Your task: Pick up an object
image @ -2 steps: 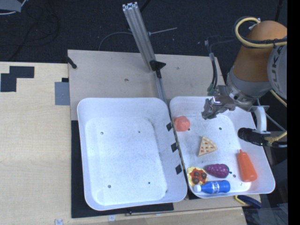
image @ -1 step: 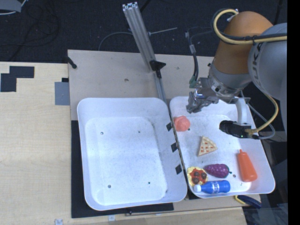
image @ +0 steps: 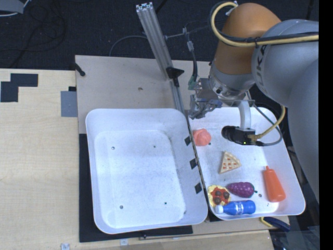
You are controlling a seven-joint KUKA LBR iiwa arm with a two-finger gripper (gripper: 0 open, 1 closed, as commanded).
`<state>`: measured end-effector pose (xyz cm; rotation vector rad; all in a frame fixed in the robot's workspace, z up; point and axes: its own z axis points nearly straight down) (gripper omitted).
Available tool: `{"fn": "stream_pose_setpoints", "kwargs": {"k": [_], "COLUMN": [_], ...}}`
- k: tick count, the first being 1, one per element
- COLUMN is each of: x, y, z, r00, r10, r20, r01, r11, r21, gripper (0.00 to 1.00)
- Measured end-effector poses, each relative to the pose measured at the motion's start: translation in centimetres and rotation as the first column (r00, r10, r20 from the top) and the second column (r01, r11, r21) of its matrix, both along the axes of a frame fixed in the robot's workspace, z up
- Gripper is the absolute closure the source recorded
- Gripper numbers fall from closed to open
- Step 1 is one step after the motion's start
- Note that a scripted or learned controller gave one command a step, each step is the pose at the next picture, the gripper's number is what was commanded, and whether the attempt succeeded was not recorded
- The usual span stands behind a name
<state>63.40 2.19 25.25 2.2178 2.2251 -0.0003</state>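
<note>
From the camera above the bench, the grey arm (image: pixel 291 61) with its orange band reaches in from the right and hangs over the upper left corner of the right bin (image: pixel 291 204). The gripper (image: pixel 204 107) sits just above and beside a small pink rounded object (image: pixel 202 137), close to it but apart. Whether the hand is wide or narrow cannot be told, and nothing can be seen held in it.

The other things lie lower in the right bin. A pizza slice (image: pixel 229 162) lies flat near the middle, its tip pointing up and slightly left. An orange bottle (image: pixel 273 184) lies near the right wall, long axis running top to bottom, cap end up. A purple grape bunch (image: pixel 241 189) lies crosswise, just beside a small yellow and red piece (image: pixel 218 195). A blue bottle (image: pixel 237 208) lies along the lower rim, long axis left to right, white cap at the left. The left bin (image: pixel 104 119) stands alongside, touching the right one at the divider.
</note>
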Motion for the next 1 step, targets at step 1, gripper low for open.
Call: {"fn": "stream_pose_setpoints", "kwargs": {"k": [1], "x": [1.62], "y": [4.75], "z": [-0.16], "r00": [1.0], "r10": [0.0], "r20": [-0.001], "r01": [0.0], "r11": [1.0], "r21": [0.0], "gripper": [1.0]}}
